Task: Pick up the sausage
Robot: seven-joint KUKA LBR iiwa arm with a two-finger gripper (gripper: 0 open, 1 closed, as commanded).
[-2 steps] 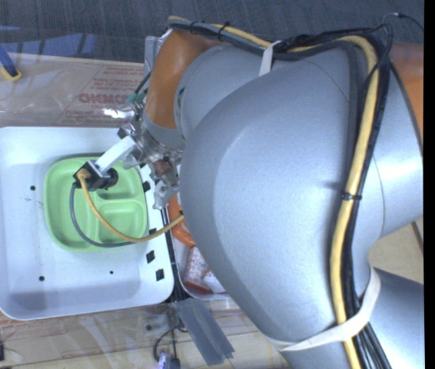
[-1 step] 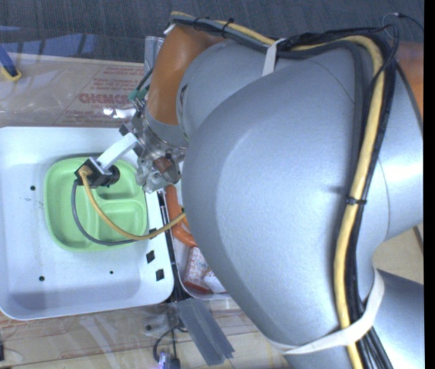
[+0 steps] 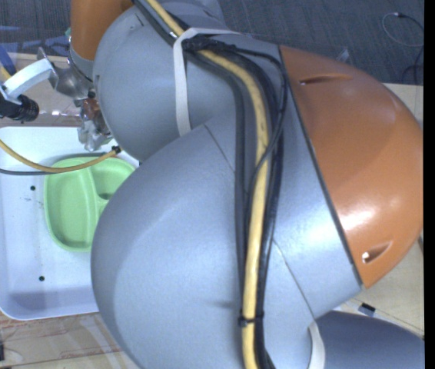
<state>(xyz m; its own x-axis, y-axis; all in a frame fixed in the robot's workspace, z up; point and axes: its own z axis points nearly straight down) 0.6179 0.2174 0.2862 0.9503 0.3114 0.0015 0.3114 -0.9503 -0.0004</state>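
Arm [image 3: 225,206]: grey and orange bulk, covers most of the view, cables running down it.
Claw [image 3: 92,129]: metal parts at upper left, over the bin's far rim; whether open or closed, cannot tell; nothing seen in it.
Bin [image 3: 18,229]: white, at left.
Tray [image 3: 75,206]: green, inside the bin, partly under the arm.
Sausage: cannot tell where it lies.

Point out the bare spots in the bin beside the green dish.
Bare floor of the white bin runs left of the green dish, along the left wall, and below it toward the bottom-left corner. The top edge is crowded by the tool and a yellow cable; the arm covers the right.
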